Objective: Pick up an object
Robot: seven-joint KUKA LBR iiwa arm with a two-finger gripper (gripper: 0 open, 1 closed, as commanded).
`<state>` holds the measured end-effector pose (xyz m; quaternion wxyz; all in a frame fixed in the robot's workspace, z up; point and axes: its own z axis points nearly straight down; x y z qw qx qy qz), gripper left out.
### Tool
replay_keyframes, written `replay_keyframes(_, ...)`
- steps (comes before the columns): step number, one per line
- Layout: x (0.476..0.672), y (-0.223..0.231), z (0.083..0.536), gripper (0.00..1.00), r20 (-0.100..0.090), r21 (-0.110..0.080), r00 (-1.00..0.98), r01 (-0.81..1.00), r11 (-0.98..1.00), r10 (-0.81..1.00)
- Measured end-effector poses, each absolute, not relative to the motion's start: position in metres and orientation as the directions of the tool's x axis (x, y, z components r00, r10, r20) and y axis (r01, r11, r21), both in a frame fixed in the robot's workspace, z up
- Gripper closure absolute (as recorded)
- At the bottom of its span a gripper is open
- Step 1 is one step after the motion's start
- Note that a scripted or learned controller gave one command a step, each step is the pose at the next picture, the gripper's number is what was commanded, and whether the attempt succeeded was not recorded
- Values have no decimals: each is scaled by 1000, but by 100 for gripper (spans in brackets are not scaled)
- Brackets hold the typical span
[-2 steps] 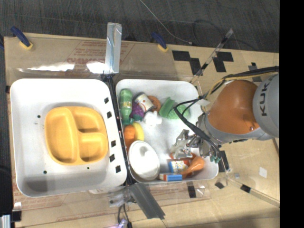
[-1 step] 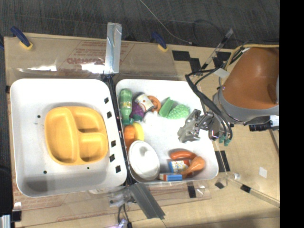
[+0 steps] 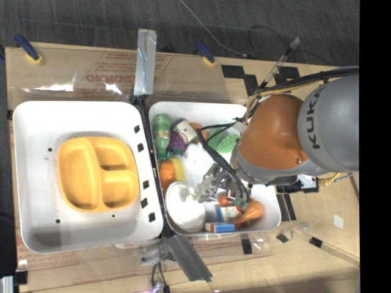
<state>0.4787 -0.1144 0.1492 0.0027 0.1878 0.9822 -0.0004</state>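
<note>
Several small objects crowd the right bin (image 3: 183, 110): a green bottle (image 3: 161, 131) upright along its left wall, a purple grape-like toy (image 3: 178, 142) beside it, a yellow piece (image 3: 178, 166) and an orange carrot-like piece (image 3: 166, 173) below these, a white cup (image 3: 183, 207) at the lower left corner, a pale green textured item (image 3: 225, 142) toward the upper right, and a small labelled bottle (image 3: 228, 213) and an orange toy (image 3: 253, 211) near the lower wall. A flat blue-and-red packet (image 3: 219, 227) lies against that wall. The tool (image 3: 213, 185) sits low in the middle of this bin, just right of the cup and above the labelled bottle; whether its fingers are spread or closed, or touch any object, cannot be told from this view. The grey arm (image 3: 333, 124) with its orange band (image 3: 276, 136) overhangs the bin's right side. The left bin (image 3: 30, 127) holds a yellow divided tray (image 3: 98, 173). Both bins rest on the bench (image 3: 91, 66).
</note>
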Motion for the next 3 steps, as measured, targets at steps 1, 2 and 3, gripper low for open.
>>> replay_keyframes(1,500,-89,260,100,-7,2,-873,487,873,487)
replay_keyframes(2,601,-137,271,100,-2,0,-895,447,895,447)
replay_keyframes(3,607,-175,287,100,-4,0,-752,659,752,659)
